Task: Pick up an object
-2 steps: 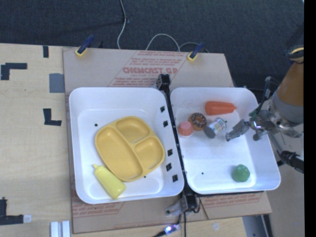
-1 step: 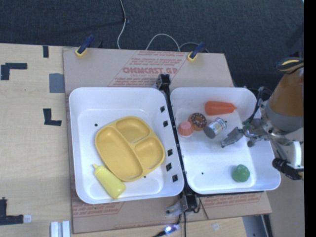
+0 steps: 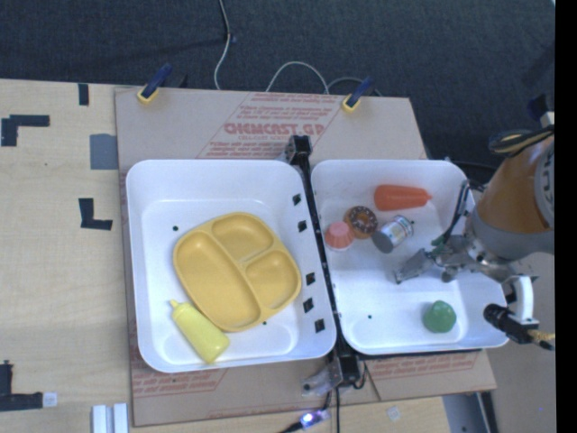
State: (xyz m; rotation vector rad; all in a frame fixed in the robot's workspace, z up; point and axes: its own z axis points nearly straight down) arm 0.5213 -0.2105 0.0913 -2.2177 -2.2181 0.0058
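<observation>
The right bin (image 3: 388,327) holds an orange carrot (image 3: 401,197), a brown sprinkled donut (image 3: 361,220), a small pink piece (image 3: 339,234), a silver can (image 3: 393,234) lying on its side and a green ball-like object (image 3: 440,317). My gripper (image 3: 424,273) hangs low over the middle right of this bin. It sits just below and right of the can and above the green object. It is open, with nothing between its fingers.
The left bin (image 3: 144,242) carries a yellow divided plate (image 3: 236,270) and a yellow squeeze bottle (image 3: 199,331) at its front left. A black divider (image 3: 313,251) runs between the bins. The arm's orange band (image 3: 512,197) overhangs the right bin's right wall.
</observation>
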